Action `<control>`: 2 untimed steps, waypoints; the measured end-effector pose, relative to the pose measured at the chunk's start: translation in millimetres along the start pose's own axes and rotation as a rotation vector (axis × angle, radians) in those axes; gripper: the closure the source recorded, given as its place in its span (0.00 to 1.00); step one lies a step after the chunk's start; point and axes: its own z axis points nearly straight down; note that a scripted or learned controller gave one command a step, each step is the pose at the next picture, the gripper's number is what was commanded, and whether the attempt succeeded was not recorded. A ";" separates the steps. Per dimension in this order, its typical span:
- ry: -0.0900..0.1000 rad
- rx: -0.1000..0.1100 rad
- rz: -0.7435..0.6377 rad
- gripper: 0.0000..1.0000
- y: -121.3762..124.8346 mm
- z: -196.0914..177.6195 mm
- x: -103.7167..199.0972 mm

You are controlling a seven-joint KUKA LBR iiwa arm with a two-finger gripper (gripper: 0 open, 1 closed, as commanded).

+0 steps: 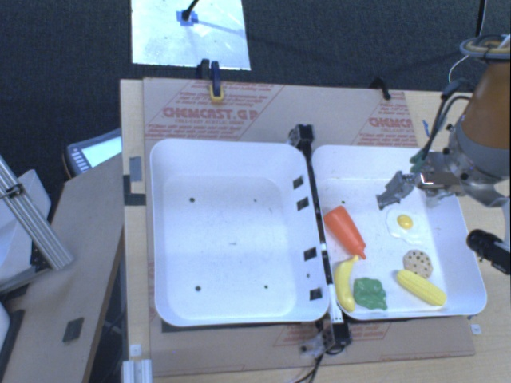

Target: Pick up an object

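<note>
- The grey two-finger gripper (397, 190) hangs over the far part of the right shallow white bin (459, 298); whether it is released or clenched, I cannot tell.
- Nearest it, just nearward, lies the white fried-egg toy with a yellow yolk (403, 224).
- Left of the egg lies an orange carrot toy (345, 230).
- Along the near side: a yellow banana (345, 284), a green leafy piece (370, 294), a brown speckled cookie (417, 262), a yellow corn cob (421, 287).

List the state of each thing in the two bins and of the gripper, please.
carrot: lying, tilted
banana: lying by the divider
green piece: touching the banana
fried egg: flat
cookie: flat
corn: lying
gripper: above the right bin
</note>
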 end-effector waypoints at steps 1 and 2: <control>0.002 0.004 -0.013 0.00 38.1 44.1 90.0; -0.001 0.002 -0.009 0.00 117.6 94.7 97.2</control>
